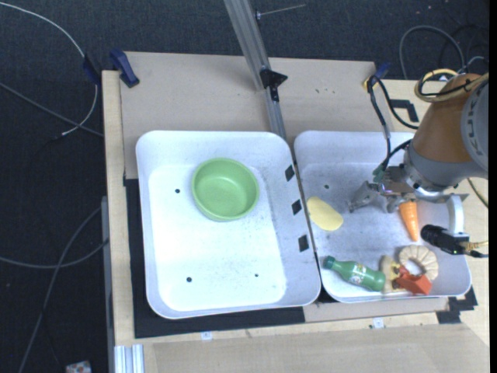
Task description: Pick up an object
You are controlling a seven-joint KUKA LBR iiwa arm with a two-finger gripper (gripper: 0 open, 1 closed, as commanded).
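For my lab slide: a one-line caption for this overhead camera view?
KUKA arm's pincer hovers in the right bin near a carrot; green bowl sits in the left bin.

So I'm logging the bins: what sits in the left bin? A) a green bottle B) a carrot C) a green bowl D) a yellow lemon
C: the green bowl sits alone in the left bin; the carrot, bottle and yellow piece are in the right bin.

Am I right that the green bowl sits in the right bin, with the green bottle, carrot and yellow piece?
Not quite: the camera view shows the green bowl in the left bin. The green bottle, carrot and yellow piece do lie in the right bin.
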